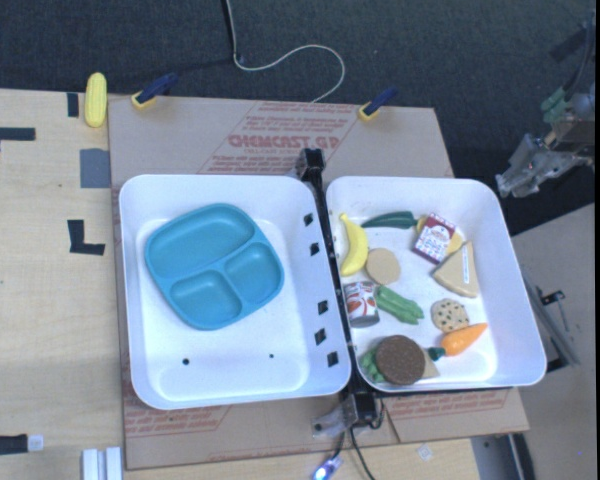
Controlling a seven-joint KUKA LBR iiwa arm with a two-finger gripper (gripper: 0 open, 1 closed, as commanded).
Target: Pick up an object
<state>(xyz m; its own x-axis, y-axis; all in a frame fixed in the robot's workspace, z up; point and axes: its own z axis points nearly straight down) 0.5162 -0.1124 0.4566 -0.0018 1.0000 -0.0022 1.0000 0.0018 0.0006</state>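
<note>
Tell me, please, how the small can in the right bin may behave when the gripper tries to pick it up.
The small can lies on its side, so it would probably roll if nudged. Its round wall looks smooth and may slip between fingers. The banana and the green pepper sit close by, so a push could well shift them too.

Pretty plain setup: light wood counter (40, 298) with black tape marks (80, 238), a cardboard sheet (270, 143) clamped on top, dark carpet (400, 28) behind it, and a thin cable (280, 63) snaking across the floor. Lighting's even.
</note>
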